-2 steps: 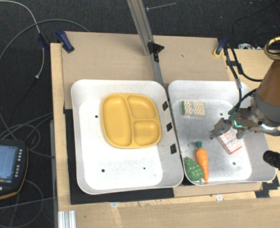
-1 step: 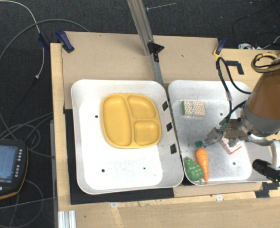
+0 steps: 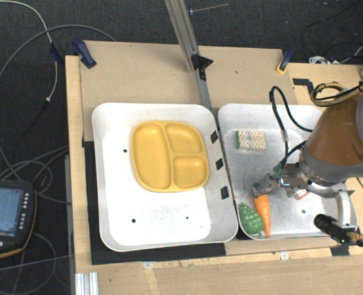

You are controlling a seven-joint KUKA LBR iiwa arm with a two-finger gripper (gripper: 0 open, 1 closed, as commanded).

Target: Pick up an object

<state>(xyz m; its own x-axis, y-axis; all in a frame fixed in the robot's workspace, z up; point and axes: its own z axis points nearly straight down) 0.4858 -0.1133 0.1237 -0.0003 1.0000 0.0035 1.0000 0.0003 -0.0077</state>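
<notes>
In the right bin (image 3: 304,118) an orange toy carrot (image 3: 263,211) lies near the front left corner. A green toy vegetable (image 3: 250,219) rests against its left side. A small white block with a coloured dot pattern (image 3: 250,140) sits toward the back left of this bin. My gripper (image 3: 272,184) hangs low over the bin, just above and behind the carrot's thick end. I see nothing held in it. The grey and orange arm covers the right part of the bin.
The left bin (image 3: 107,183) holds a yellow divided plate (image 3: 169,155) toward its back right. A metal pole (image 3: 184,26) rises behind the gap between the bins. Black clips (image 3: 219,163) line the wall between them.
</notes>
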